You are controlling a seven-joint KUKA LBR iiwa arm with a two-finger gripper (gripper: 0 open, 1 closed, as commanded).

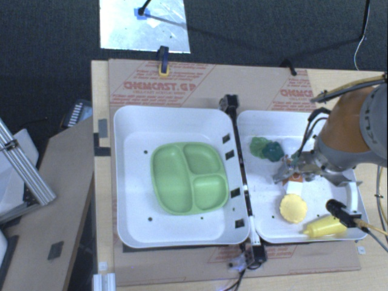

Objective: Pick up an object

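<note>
The right bin [267, 123] holds a green-teal lumpy object [267, 148] near its back left, a round yellow object [293, 208] toward the front, and a yellow bottle-like object [322, 227] at the front right. A small white and orange object [295, 185] lies just under the gripper. My gripper [290, 171] hangs low over the middle of the right bin, between the green-teal object and the round yellow one. Whether its fingers hold anything I cannot see.
The left bin [136, 126] carries a green divided plate [187, 178] in its middle. A black divider [237, 162] runs between the two bins. The arm's orange band [342, 123] reaches over the right bin's far right side.
</note>
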